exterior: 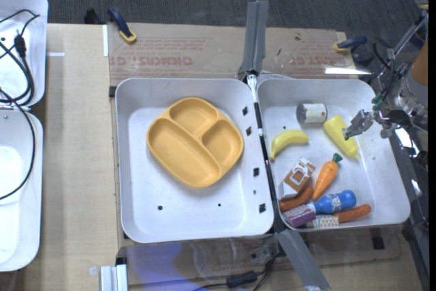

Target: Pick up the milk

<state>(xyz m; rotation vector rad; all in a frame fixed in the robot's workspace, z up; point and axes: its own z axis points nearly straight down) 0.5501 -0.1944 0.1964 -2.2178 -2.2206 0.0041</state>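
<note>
Dark carpet surrounds a pale wooden bench (75, 146) that carries two shallow white bins side by side. Over the right bin (381, 211), near its right wall, hangs the gripper (360, 125) — whether it is open or closed cannot be told from this slanted view, and nothing is visibly held. Just beside its tip lies a yellow block (340, 135), tilted; they may be touching, though I cannot be sure. Further left sit a small grey-and-white can (313, 112) and a banana (289, 142). Lower in that bin, well apart from the gripper, the milk (299, 176) — a small brown-and-white carton — rests beside a carrot (325, 176). Below them crowd a sausage (296, 200), a blue bottle (334, 202) and a purple-ended packet (300, 217). The left bin (136, 208) holds a yellow divided plate (195, 141).
</note>
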